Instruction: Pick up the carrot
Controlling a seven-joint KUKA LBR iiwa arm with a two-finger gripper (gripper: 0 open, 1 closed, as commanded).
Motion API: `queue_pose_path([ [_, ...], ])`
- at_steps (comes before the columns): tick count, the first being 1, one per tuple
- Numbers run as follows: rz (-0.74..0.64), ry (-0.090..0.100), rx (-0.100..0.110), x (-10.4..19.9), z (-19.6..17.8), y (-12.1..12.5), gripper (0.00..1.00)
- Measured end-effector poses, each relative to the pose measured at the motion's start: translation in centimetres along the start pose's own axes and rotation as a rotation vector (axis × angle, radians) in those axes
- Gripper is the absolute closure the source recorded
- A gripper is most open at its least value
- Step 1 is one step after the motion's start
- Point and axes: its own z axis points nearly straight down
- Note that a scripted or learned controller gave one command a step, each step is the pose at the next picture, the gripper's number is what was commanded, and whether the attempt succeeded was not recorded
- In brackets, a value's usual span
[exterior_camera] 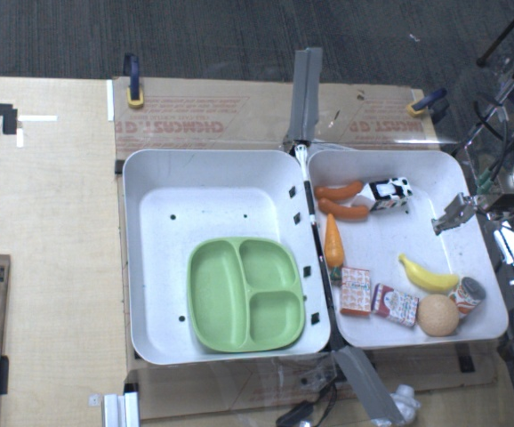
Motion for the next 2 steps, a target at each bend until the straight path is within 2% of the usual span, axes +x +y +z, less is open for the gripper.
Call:
queue_pose_path([
  [1, 0.230, 0.000, 0.000, -4.7, 0.5, -2.1, 0.00],
  [2, 0.260, 0.001, 0.002, 6.1, 15.7, 1.1, 0.00],
])
